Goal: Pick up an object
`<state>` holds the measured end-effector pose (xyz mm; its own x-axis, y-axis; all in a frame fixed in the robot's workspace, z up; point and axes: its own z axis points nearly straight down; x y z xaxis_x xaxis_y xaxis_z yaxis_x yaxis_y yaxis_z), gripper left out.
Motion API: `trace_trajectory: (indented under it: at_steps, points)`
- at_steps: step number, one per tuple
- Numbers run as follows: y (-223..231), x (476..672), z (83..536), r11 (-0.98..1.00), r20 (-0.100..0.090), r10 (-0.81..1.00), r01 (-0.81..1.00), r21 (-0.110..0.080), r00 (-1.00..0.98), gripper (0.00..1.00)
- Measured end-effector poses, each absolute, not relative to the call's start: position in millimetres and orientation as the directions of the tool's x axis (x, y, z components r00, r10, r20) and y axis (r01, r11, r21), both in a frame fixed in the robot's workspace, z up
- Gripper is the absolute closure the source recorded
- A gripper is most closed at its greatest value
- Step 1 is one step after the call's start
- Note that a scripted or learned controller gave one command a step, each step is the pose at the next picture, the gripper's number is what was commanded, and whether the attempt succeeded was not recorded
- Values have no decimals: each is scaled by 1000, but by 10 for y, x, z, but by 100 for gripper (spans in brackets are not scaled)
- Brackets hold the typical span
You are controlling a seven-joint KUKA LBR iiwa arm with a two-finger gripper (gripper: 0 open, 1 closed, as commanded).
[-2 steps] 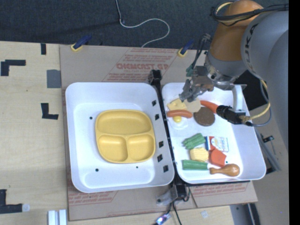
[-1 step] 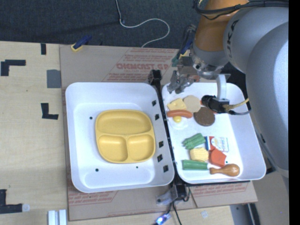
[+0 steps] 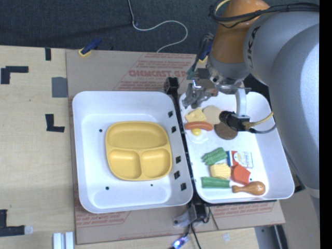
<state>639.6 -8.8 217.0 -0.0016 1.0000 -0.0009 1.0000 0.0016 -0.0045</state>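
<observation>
My arm bends down from the right, my gripper (image 3: 196, 98) hanging low over the right bin (image 3: 276, 154) above a cheese wedge (image 3: 195, 116); whether I'm closed, I cannot tell.

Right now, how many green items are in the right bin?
2: one green piece near the bin's middle, another green piece at its near edge beside the drumstick. Others may be hidden under the arm.
</observation>
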Motion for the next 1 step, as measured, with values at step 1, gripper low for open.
trace_trajectory:
  at_steps: [1]
  points:
    - [-160,6288,2241,0,-2,1000,1000,-3,0,100]
